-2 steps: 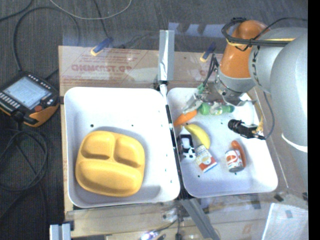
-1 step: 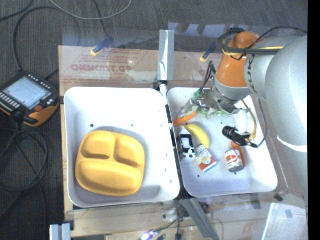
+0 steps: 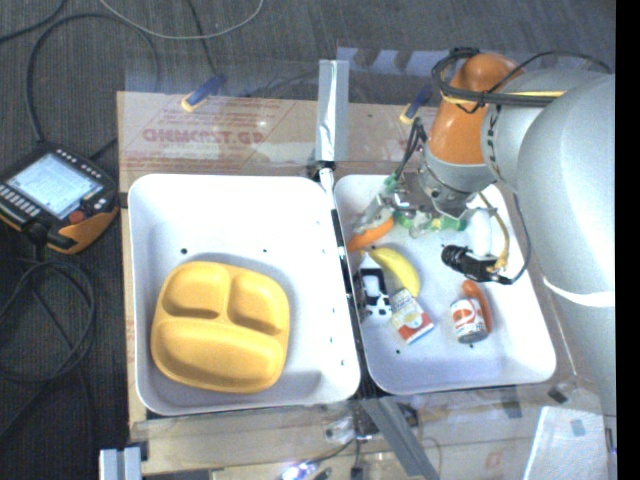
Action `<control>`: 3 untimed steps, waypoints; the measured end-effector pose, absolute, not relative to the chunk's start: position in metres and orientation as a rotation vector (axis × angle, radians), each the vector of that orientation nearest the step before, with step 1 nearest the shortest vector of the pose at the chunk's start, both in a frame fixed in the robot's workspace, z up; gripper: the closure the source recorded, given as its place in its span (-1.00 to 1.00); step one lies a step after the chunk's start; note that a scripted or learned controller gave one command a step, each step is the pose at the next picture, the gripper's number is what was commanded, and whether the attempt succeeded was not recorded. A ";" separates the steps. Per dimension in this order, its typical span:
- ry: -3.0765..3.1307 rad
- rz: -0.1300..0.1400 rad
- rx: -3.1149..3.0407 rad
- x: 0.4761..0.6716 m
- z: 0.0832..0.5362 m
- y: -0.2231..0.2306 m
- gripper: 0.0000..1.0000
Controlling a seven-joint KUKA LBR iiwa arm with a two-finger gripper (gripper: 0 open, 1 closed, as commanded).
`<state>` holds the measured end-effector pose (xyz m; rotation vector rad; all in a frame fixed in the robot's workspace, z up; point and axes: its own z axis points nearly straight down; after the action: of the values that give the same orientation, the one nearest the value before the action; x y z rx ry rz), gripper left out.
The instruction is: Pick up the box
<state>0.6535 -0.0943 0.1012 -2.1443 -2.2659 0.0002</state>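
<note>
While the grey arm with its orange band (image 3: 470, 118) reaches in from the right, its gripper (image 3: 415, 208) hangs low over the far end of the right white bin (image 3: 520, 363), by a small orange piece (image 3: 368, 234) (whether its fingers are spread or closed I cannot tell). A small white-and-red cardboard box (image 3: 410, 320) lies near the bin's middle, just beside a yellow banana (image 3: 397, 268). Right of it lies a red-and-white can (image 3: 469, 315). The left white bin (image 3: 150, 203) holds a yellow divided plastic tray (image 3: 221, 325).
</note>
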 end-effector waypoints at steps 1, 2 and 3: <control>-2.342 -0.018 -2.097 0.644 0.102 -0.095 -1.00; -2.386 0.014 -2.005 0.653 0.101 -0.099 -1.00; -2.302 0.014 -2.063 0.662 0.100 -0.103 -1.00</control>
<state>0.6617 -0.1032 0.0999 -2.0627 -2.3019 0.0143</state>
